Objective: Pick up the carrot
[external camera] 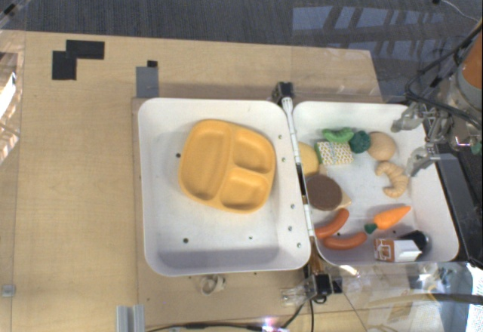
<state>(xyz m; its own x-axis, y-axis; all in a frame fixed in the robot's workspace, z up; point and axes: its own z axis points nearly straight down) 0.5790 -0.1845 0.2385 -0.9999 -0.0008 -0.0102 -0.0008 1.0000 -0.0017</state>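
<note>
The hand (419, 143), open and holding nothing, hovers above one carrot (391, 217) and two sausages (337, 231).

Silver metal gripper (419, 140), black cables

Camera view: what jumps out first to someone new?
The yellow divided plate sits alone in the left bin. The right bin is crowded with toy food, with the orange carrot near its front right. The pincer hangs over that bin's right edge, apart from the carrot.
</note>
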